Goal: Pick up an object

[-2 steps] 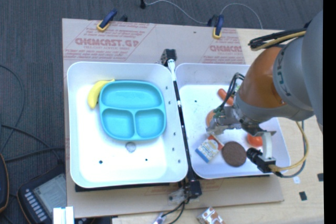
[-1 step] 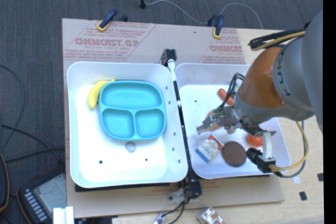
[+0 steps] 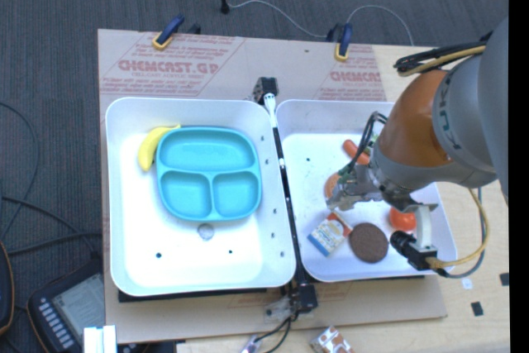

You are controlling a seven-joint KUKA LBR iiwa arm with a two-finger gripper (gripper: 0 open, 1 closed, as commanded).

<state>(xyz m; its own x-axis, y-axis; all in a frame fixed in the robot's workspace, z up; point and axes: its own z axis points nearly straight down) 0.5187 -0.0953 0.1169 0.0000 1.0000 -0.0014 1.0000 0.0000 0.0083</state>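
Observation:
My gripper (image 3: pixel 341 196) is low in the right bin (image 3: pixel 307 146), near its middle. An orange piece (image 3: pixel 337 178) lies right against the gripper's upper left side; whether it is held cannot be made out. Another orange piece (image 3: pixel 355 149) lies farther back. A red-orange piece (image 3: pixel 403 220) lies to the gripper's right, partly behind the arm. In front of the gripper lie a blue and white packet (image 3: pixel 327 237) and a brown round disc (image 3: pixel 368 243).
The left bin (image 3: pixel 132 202) holds a blue divided plate (image 3: pixel 208 174), a yellow banana (image 3: pixel 150 146) at the plate's left edge, and a small grey object (image 3: pixel 205 232). The grey arm with its orange band (image 3: pixel 417 124) covers the right bin's right side.

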